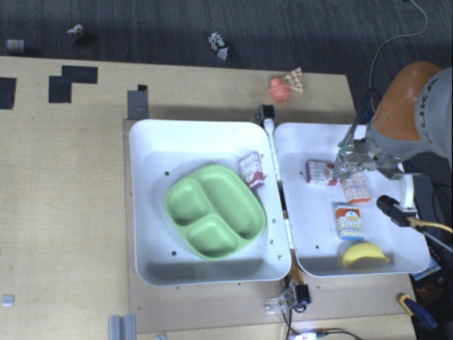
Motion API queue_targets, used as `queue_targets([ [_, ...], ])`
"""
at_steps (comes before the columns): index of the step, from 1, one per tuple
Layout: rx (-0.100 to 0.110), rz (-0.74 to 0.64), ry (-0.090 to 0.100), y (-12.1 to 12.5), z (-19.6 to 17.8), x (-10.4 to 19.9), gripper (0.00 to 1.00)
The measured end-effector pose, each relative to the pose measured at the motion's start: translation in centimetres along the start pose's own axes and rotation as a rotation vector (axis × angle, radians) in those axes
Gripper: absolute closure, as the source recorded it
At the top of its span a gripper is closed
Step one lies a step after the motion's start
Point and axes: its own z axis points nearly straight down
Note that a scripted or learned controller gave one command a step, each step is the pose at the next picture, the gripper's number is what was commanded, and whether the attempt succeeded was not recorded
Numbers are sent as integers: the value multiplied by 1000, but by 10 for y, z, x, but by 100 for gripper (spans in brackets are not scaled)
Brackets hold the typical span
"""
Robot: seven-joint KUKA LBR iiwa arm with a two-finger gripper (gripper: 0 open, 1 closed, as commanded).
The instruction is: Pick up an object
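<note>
My gripper (345, 167) hangs low over the right bin (311, 253), in its upper middle. Its tips sit just right of a small red and white packet (320, 172) and just above a pale printed packet (356, 188). Whether they touch either one is unclear. An orange and white carton (349, 222) lies below, and a yellow banana (365, 254) rests near the bin's front wall. In the left bin (152, 261) a green divided plate (214, 210) lies with a red and white wrapper (252, 168) at its upper right.
A pink ball and a small striped object (285, 86) lie on the bench behind the bins. The arm's orange band (403, 108) and grey wrist cover the right bin's right side. Cables run along the right edge.
</note>
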Motion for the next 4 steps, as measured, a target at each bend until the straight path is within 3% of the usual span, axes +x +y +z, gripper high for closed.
queue_targets([
  [1, 1, 0, 0, 0, 0, 0, 0],
  [2, 8, 3, 0, -23, 17, 54, 0],
  [3, 2, 1, -2, -21, 6, 54, 100],
  [4, 27, 1, 10, -53, -78, 140, 100],
])
